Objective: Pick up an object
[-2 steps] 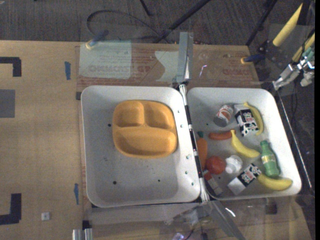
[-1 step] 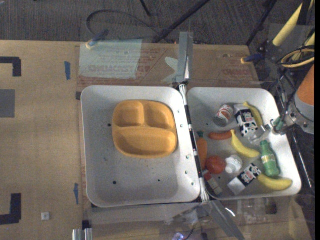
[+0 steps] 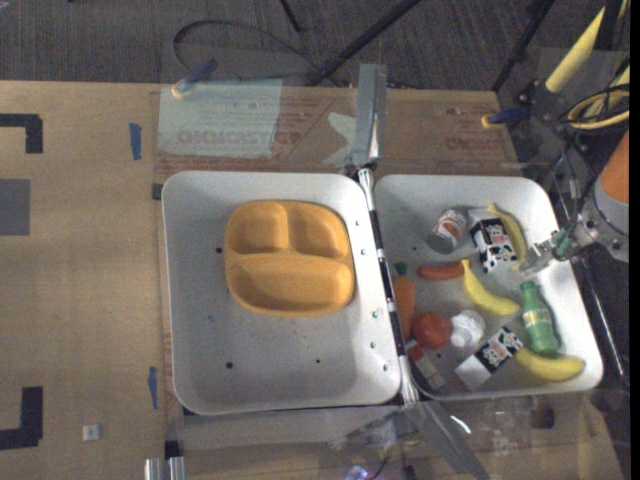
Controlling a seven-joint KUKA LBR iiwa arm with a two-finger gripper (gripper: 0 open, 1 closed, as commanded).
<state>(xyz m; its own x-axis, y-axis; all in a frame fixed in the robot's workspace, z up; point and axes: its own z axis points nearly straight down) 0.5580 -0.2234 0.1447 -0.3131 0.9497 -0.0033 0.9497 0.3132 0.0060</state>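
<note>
Claw (image 3: 556, 247) hovering over right bin's (image 3: 420, 196) right rim, beside green bottle (image 3: 538, 318); finger state impossible to tell. Crowded in that bin: three bananas (image 3: 485, 293), cow-print cartons (image 3: 492, 245), can (image 3: 447, 230), carrot (image 3: 404, 303), tomato (image 3: 432, 329). Left bin (image 3: 195, 298), toward tabletop's middle: orange divided plate (image 3: 289, 257).

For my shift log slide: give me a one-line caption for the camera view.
Gripper over the right bin near a banana and green bottle; orange tray in the left bin.
</note>
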